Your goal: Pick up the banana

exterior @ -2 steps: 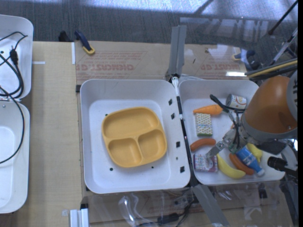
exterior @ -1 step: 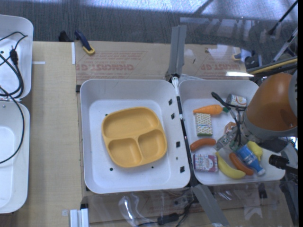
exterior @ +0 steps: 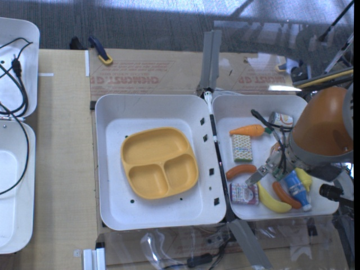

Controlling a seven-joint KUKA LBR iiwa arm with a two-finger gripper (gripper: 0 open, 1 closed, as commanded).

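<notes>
Banana (exterior: pixel 273 201) beside tool (exterior: pixel 260 176), cardboard (exterior: pixel 185 72) print mirrored, unreadable

Bins (exterior: pixel 107 151) white. Tray (exterior: pixel 159 163) mustard yellow, plain. Banana (exterior: pixel 273 201) yellow. Carrot (exterior: pixel 247 131) orange, green top. Two sausages (exterior: pixel 241 170) red-orange. Bottle (exterior: pixel 296 188) blue, white cap. Box (exterior: pixel 242 148) green-white checked. Packet (exterior: pixel 243 193) pink-white print. Arm (exterior: pixel 323 125) orange band over grey. Surface (exterior: pixel 62 122) tan.
</notes>
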